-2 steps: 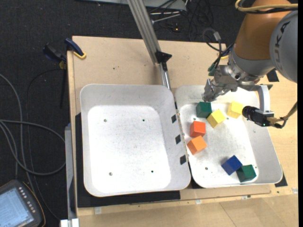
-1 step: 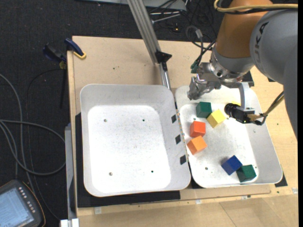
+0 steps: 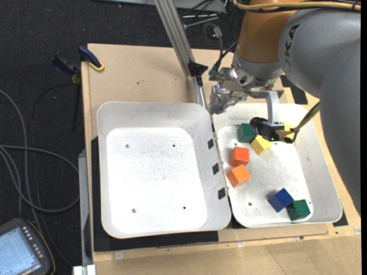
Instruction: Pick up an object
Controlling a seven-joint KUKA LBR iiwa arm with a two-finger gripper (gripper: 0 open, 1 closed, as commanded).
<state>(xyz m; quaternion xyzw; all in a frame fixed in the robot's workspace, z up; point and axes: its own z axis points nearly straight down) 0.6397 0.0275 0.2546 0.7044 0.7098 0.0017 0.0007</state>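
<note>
The right bin [image 3: 295, 162] holds several small cubes. A dark green cube [image 3: 246, 133] and a yellow cube [image 3: 261, 145] lie near its back. Two orange cubes [image 3: 239, 155] [image 3: 238, 175] sit along its left side. A blue cube [image 3: 280, 199] and another green cube [image 3: 299, 209] rest at the front right. My gripper [image 3: 221, 102] hangs over the back left corner of this bin, left of and behind the dark green cube. I see nothing in it.
The left bin [image 3: 149, 165] sits beside the right one, their rims meeting just under the gripper. A slanted metal rail [image 3: 175, 27] runs behind the bins. A black and yellow cable plug [image 3: 272, 130] hangs over the cubes at the back.
</note>
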